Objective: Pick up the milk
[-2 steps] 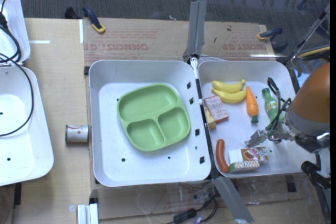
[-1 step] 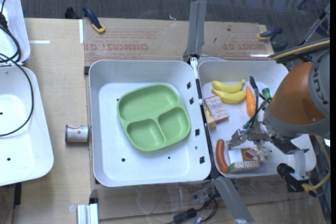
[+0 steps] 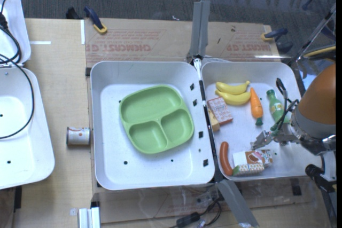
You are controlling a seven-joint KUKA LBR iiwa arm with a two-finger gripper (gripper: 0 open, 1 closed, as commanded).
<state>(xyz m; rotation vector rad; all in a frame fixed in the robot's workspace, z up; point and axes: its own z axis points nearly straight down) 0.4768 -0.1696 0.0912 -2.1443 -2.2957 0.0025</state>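
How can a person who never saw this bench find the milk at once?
Look in the right white bin, at its front edge. The small milk carton lies on its side there, beside a red sausage. Among its neighbours it alone is a printed white and red box.

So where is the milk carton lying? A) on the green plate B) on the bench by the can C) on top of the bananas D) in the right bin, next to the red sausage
D: the milk carton lies on its side near the front of the right bin, right beside the red sausage, with the gripper just above it.
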